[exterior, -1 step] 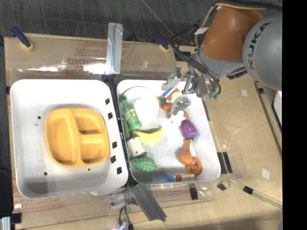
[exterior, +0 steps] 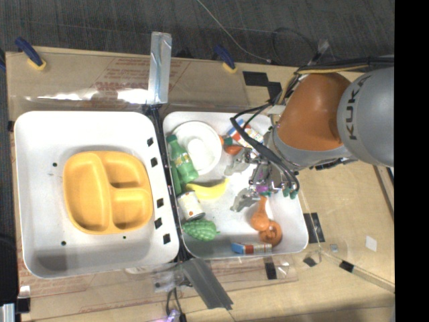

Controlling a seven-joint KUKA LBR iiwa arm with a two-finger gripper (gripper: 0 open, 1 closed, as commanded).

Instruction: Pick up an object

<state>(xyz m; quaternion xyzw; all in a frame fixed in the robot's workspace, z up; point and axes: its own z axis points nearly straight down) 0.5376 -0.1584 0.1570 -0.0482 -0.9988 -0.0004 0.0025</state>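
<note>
Left bin (exterior: 40,180): smooth white plastic, soft sheen.
Right bin (exterior: 295,210): same white plastic, smooth.
Yellow tray (exterior: 107,190): moulded plastic, 3 compartments, satin gloss.
White bowl (exterior: 198,146): glossy, smooth.
Green bottle (exterior: 179,159): shiny clear-green plastic.
Banana (exterior: 211,190): smooth yellow plastic look.
Green bumpy toy (exterior: 200,230): knobbly, matt.
Orange gourd toy (exterior: 265,225): glossy.
Arm band (exterior: 312,113): polished orange shell.
Arm casing (exterior: 372,116): matt grey.
Bench (exterior: 348,213): flat brown cardboard-like board, matt.
Floor (exterior: 100,12): rough dark carpet.
</note>
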